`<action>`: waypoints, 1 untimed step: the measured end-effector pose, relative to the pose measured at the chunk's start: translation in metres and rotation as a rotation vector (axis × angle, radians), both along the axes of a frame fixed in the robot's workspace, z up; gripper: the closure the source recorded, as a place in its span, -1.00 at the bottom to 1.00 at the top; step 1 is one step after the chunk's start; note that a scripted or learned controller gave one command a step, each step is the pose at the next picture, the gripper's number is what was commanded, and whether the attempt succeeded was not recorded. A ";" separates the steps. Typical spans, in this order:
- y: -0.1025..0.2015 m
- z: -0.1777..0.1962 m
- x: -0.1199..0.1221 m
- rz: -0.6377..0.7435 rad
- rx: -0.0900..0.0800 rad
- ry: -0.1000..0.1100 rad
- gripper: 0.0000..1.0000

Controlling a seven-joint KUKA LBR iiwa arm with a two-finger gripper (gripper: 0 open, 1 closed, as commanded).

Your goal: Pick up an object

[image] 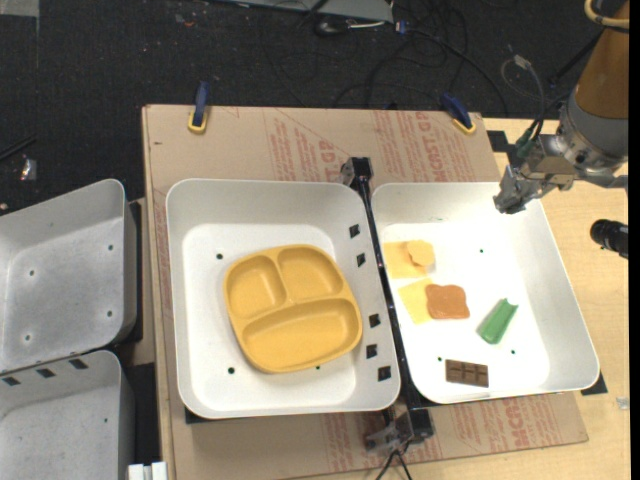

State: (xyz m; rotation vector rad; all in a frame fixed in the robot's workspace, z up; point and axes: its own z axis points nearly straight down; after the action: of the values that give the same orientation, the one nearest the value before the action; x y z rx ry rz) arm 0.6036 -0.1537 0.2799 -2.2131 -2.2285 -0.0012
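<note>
Arm hovering over the right bin's far corner, 5 food pieces lying below.

The gripper (pixel 510 200) is hanging above the far right corner of the right bin (pixel 560 268); nothing is showing between its fingers, and I cannot tell how far apart they are standing. That bin is holding 2 yellow slices (pixel 410 258), 1 orange-brown piece (pixel 447 302) overlapping the nearer slice, 1 green piece (pixel 497 321) and 1 brown chocolate bar (pixel 466 373). The left bin (pixel 200 268) is holding 1 yellow divided plate (pixel 292 308) with 3 compartments.
</note>
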 end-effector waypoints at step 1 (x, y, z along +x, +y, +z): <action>0.056 -0.005 -0.007 0.000 0.000 0.001 1.00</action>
State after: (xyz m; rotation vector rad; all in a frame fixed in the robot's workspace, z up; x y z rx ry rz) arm 0.5966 -0.0981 0.2744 -2.2126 -2.2280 0.0006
